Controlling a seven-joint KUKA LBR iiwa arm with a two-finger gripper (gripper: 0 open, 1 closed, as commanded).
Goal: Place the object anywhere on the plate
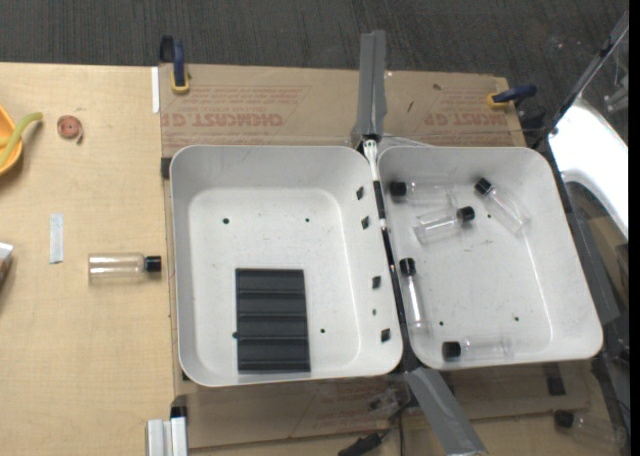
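Sitting near the left bin's (190,244) front wall, the black plate (270,321) has open floor behind.
Capped vials (440,227) scatter the right bin (560,244), two along its walls; gripper state cannot be told.

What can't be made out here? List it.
- Camera view: yellow object, cut off by the left edge.
- Camera view: clear vials in the right bin; glass blends into the white, so their count is unsure.
- Camera view: red disc, too small to identify.
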